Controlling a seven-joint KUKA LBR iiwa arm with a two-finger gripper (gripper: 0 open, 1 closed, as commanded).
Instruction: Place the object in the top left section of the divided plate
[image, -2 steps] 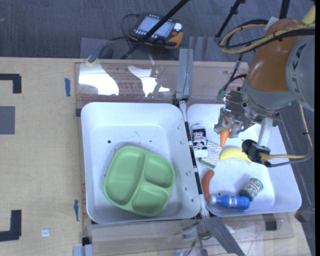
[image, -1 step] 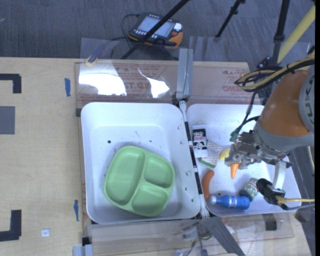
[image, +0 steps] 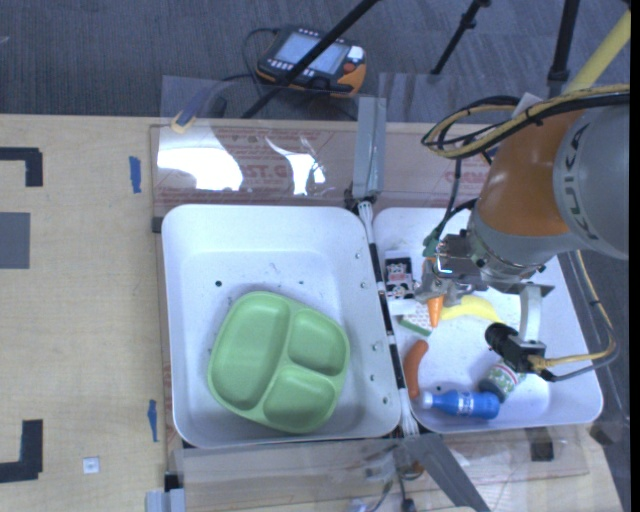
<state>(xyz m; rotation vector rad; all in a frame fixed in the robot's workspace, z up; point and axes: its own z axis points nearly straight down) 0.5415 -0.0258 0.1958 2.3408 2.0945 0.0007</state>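
The object to be placed is not identified. The candidates all lie in the right bin (image: 575, 395). A small carrot (image: 435, 312) sits near that bin's left wall, directly beneath the claw (image: 447, 290). A banana (image: 472, 311) lies just beside the carrot, toward the bin's middle. An orange-red sausage-shaped item (image: 414, 366) lies along the left wall, toward the near edge. A blue bottle (image: 462, 403) lies on its side by the near edge, its white cap pointing to the left wall. A small green-labelled can (image: 503, 379) stands tilted just beside the bottle's far end. A small printed card (image: 399, 277) rests against the left wall, farther back.

The divided plate (image: 279, 360) is green, has three sections and sits in the left bin (image: 200, 240), toward its near edge and well apart from all items above. Nothing rests on it.

The claw hangs low over the carrot and banana, under the arm (image: 545, 180). Whether it is wide, narrow or gripping anything cannot be told; the wrist body hides the tips. A black fitting (image: 512, 347) with a yellow cable juts from the wrist over the bin's middle.

Both bins stand side by side on the worktop (image: 70, 330), which bears black marks along its left edge. A handheld control unit (image: 308, 57) lies on the floor beyond the far edge.
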